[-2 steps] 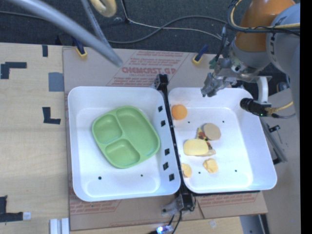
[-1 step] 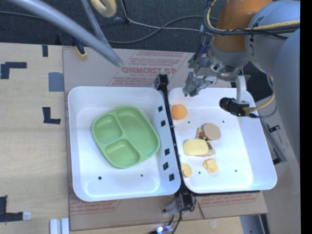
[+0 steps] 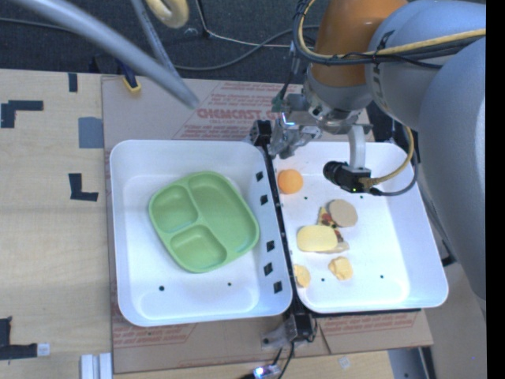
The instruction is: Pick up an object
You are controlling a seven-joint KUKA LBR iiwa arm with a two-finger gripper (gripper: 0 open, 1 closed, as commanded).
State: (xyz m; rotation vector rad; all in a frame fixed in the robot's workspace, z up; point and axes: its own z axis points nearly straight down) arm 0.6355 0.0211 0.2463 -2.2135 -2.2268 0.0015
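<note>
My gripper (image 3: pixel 282 143) hangs over the far left corner of the right bin (image 3: pixel 410 287), just above and behind an orange ball (image 3: pixel 290 181). Nothing shows between its fingers. Further forward in the same bin lie a brown round piece (image 3: pixel 342 212), a pale yellow piece (image 3: pixel 317 239) and two small yellow bits (image 3: pixel 341 268) (image 3: pixel 301 275). The grey arm with its orange band (image 3: pixel 355 22) comes down from the upper right.
The left bin (image 3: pixel 126 235) holds a green divided tray (image 3: pixel 203 220). A black cable loops from the wrist to a small black block (image 3: pixel 344 175) over the right bin. A grey pole (image 3: pixel 95 34) slants across the upper left.
</note>
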